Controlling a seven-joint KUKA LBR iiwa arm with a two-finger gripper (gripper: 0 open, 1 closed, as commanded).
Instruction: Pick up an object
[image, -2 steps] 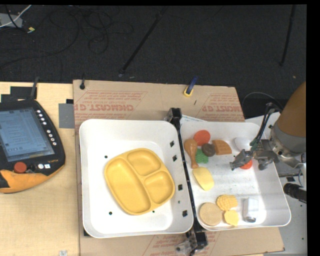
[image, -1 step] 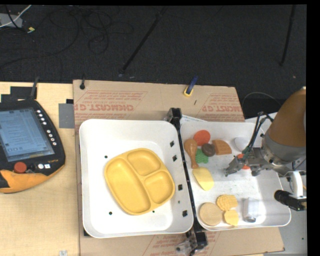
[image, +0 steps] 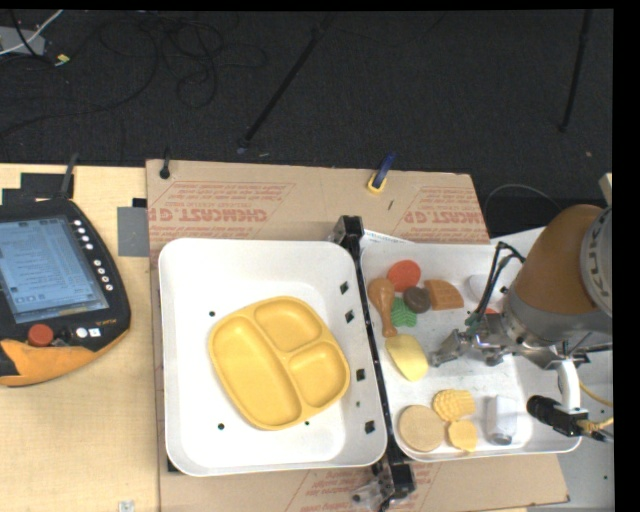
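Yellow plastic catches the eye first: a divided tray (image: 278, 360) is sitting in the left bin (image: 190, 300), well apart from the action. Everything worth picking is lying in the right bin (image: 520, 395): a pale lemon-like piece (image: 406, 357), a corn-textured round (image: 453, 404), two biscuit-coloured discs (image: 420, 428), and up top a red piece (image: 404, 274), a green piece (image: 404, 312) and a drumstick shape (image: 382, 296).

The gripper (image: 452, 348) is hanging low over the middle of that bin, just beside the lemon piece. From here I am not making out whether its fingers are apart or together; they are blurring into dark metal.

The risk I am seeing is a miss: the tips look to be sitting over bare bin floor between objects, so closing there would catch nothing, or nudge the rounded lemon piece so it is rolling toward the divider.
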